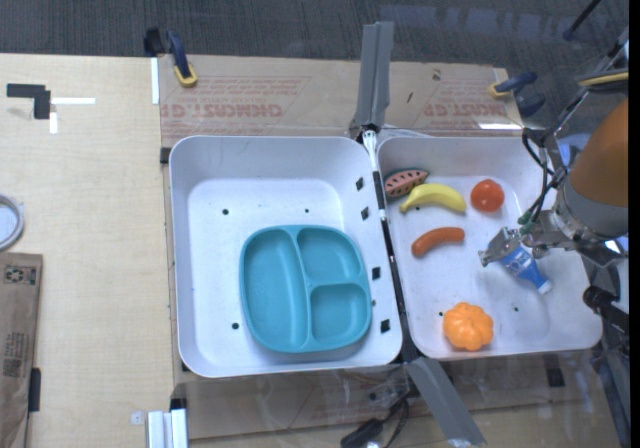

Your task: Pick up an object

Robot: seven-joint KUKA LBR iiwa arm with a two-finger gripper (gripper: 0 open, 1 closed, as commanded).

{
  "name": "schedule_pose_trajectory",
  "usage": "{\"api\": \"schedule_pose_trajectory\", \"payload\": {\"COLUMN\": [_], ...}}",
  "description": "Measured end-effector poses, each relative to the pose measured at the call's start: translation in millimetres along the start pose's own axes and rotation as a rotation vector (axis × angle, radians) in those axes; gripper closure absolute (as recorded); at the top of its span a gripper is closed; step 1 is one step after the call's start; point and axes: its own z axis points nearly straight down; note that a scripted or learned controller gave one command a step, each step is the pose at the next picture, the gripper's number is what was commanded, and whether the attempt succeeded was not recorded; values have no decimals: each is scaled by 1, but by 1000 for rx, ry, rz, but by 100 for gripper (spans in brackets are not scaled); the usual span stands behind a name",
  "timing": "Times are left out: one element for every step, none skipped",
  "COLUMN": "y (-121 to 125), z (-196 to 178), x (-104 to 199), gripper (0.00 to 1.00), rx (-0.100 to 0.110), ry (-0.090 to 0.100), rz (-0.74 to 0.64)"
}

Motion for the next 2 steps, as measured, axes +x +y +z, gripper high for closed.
{"api": "schedule_pose_trajectory", "payload": {"y": [2, 1], "z": [-12, -9], "x": [-1, -1], "gripper": [100, 0], "rx": [-7, -1], "ry": [-4, -2], "rz": [-1, -1]}}
